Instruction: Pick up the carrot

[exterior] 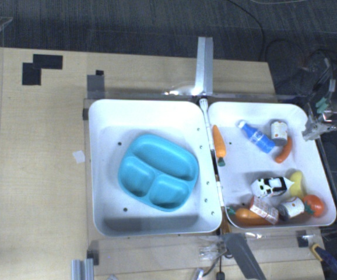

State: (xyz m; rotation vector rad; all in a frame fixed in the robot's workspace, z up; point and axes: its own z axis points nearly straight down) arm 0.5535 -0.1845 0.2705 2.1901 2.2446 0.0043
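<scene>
The carrot (pixel 218 144) is a slim orange piece with a dark green end. It lies lengthwise against the left wall of the right bin (pixel 326 174), close to the divider between the bins. My gripper (pixel 315 126) hangs at the right bin's far right corner, over the rim, well to the right of the carrot and apart from it. Nothing shows in its grasp.
Near the carrot lie a blue bottle (pixel 257 137), a small can (pixel 279 131) and a curved orange sausage (pixel 284 151). A cow toy (pixel 271 186), a yellow piece (pixel 297 182) and several other toys crowd the near edge. The left bin (pixel 107 127) holds a blue divided plate (pixel 158 171).
</scene>
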